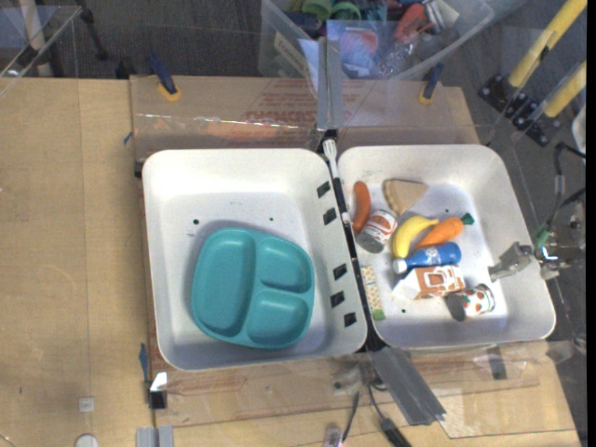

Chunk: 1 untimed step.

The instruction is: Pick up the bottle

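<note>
Your bottle (429, 256) lies on its side near the middle of the right bin (521, 319), blue, its white cap toward the divider. A banana (411, 232) and a carrot (445, 231) touch it on the far side, a small carton (436, 281) on the near side. The gripper (510, 261) sits at the bin's right edge, well clear of the bottle; you cannot tell its state. A teal tray (251, 287) lies in the left bin (168, 250).

the blue bottle (431, 256) is hemmed in: banana (411, 233) and carrot (449, 230) touch it above, a small carton (436, 281) just below. the right bin (523, 203) offers me open floor along its far and right sides.
</note>
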### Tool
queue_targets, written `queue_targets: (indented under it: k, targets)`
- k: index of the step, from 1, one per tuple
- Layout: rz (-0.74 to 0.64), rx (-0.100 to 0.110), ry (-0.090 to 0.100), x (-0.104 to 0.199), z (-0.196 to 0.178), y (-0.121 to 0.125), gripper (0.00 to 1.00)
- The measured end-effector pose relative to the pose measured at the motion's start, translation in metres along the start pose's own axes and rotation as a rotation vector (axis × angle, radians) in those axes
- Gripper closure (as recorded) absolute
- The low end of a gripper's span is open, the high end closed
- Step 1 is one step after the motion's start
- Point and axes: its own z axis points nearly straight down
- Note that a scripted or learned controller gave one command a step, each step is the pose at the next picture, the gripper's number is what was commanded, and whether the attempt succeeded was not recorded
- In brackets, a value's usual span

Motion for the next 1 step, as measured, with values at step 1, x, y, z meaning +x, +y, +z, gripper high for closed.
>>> queue_targets:
  k: [1]
  targets:
    - [-0.030,-0.002,-0.001,0.0341,0.1025,0.0448,0.00]
